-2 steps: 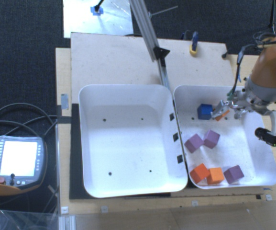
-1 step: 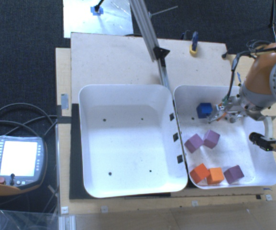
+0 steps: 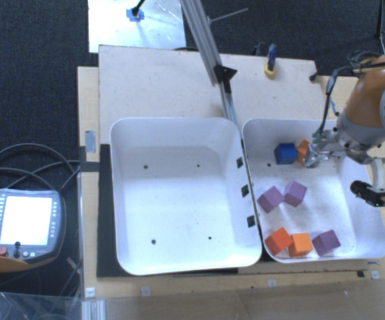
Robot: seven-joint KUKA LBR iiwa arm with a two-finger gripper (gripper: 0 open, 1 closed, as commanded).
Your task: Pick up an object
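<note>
**Gripper low over the blocks at the back of the right bin**

Camera view: The gripper (image 3: 312,157) is down in the right bin (image 3: 372,245), at its far side, right against an orange block (image 3: 303,149) that touches a blue block (image 3: 285,153). The fingers are small and dark against the bin floor here; how far apart they stand, or whether anything sits between them, I cannot tell. The orange block is partly hidden by the gripper.

Other candidates lie well apart from that pair: two purple blocks (image 3: 282,196) near the bin's middle, touching or nearly so, and a row at the near wall made of two orange cubes (image 3: 289,241) and one purple cube (image 3: 325,241).

The blocks look like small, stiff, light cubes with flat faces, likely easy to pinch across two opposite sides. The orange block's contact with the blue one leaves little finger room on that side, so a grasp along the free faces seems safer.

The left bin (image 3: 125,179) offers open floor. The divider wall between the bins and the right bin's far rim are the edges to mind.
</note>
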